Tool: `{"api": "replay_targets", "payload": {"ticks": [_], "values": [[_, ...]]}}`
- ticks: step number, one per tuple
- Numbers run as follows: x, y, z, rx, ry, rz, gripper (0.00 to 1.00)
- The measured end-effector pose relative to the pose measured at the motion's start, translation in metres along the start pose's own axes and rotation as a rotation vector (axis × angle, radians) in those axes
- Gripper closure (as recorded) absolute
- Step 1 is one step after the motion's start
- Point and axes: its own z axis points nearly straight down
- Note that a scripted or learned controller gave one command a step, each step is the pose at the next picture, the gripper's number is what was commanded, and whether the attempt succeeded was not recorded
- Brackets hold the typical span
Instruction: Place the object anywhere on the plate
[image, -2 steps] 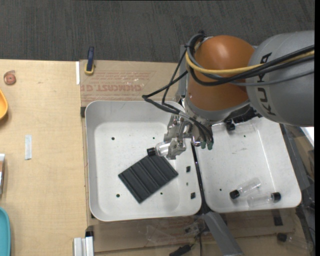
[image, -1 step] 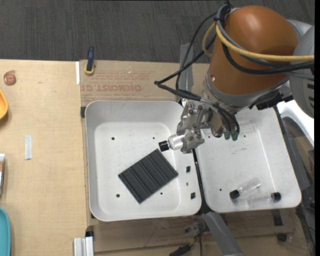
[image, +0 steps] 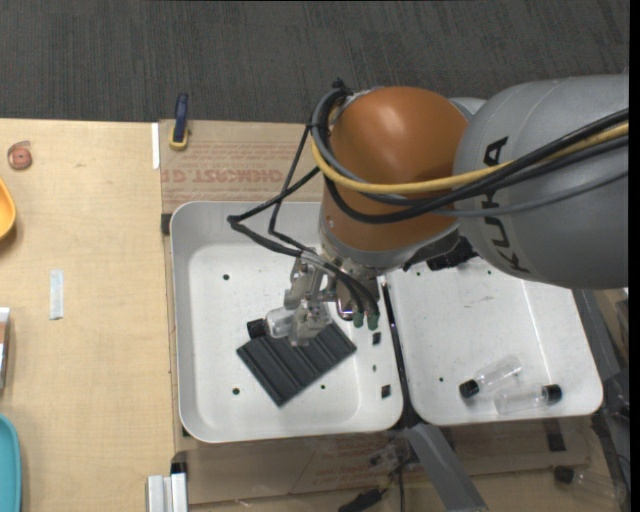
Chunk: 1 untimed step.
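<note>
Jaws hang low over the left bin (image: 205, 330), right at the upper edge of the ribbed black plate (image: 290, 365) - from where I stand I cannot tell whether they are clenched or released, as the metal head of the arm blocks the tips. I see nothing clearly held between them.

That plate lies flat on the bin floor, turned at a slant so its grooves run diagonally, roughly in the middle of the bin. A small black block (image: 257, 328) sits at the plate's upper left corner, just beside the jaws and touching or nearly touching the plate's edge; it looks to be on the bin floor rather than on the plate.

A few tiny dark specks dot the white floor around them.

Above, the arm's orange band (image: 400, 150) and grey body (image: 545, 190) loom over the seam between the 2 bins, with black and yellow cables looped around.

Over in the right bin (image: 470, 310), 2 clear vials with black caps (image: 492, 381) lie near the front wall, well apart from the jaws.

Both bins rest on brown cardboard (image: 250, 172) with red print. On the table (image: 90, 380) to the left lies a small pale strip (image: 56, 295) - and a pinkish disc (image: 19, 155) sits near the far corner.
</note>
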Motion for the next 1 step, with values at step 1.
{"api": "replay_targets", "payload": {"ticks": [1], "values": [[-0.0061,-0.0313,-0.0398,0.000,-0.003,-0.029,1.00]]}}
